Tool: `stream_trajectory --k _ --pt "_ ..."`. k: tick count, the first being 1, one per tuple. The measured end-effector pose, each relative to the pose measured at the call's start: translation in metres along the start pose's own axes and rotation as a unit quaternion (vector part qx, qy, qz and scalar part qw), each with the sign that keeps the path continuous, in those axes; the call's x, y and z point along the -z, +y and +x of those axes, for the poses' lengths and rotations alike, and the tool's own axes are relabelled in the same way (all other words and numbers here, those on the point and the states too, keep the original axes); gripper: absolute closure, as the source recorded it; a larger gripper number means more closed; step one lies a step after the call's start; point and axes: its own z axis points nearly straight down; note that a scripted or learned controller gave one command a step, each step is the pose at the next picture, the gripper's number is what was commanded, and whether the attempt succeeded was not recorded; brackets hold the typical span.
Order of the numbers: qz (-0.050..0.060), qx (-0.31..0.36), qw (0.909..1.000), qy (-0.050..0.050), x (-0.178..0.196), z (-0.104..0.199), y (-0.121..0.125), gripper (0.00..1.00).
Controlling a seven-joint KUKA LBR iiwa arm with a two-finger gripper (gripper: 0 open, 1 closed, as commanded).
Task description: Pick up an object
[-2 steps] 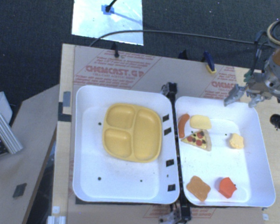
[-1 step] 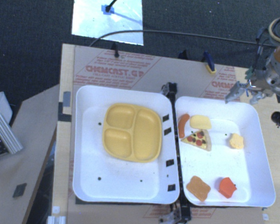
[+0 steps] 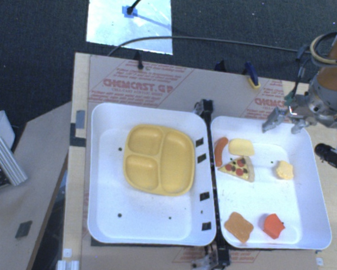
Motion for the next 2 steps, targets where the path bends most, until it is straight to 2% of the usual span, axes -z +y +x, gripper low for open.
stream_trajectory --k 2 --pt "0.0 -0.002 1.0 0.0 -0.098 -0.006 0.001 0.0"
